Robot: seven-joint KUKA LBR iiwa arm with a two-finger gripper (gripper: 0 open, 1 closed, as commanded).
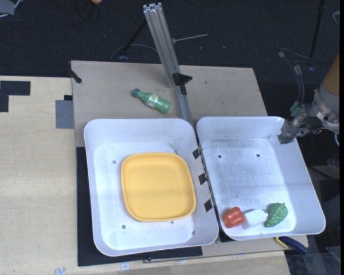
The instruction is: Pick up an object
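Observation:
In the right bin (258,171), near its front right corner, lie a red pepper-like toy (233,216), a small white block (255,217) and a green bunch of grapes (276,213), side by side. A yellow square plate (157,185) rests in the left bin (103,176). My gripper (289,132) hangs at the right bin's far right corner, over its rim, well away from the three small objects. It is small and dark here, and nothing shows between its fingers.
A green bottle (152,100) lies on the bench behind the left bin. A slanted aluminium rail (167,50) rises from behind the gap between the bins. Cables hang at the arm on the right.

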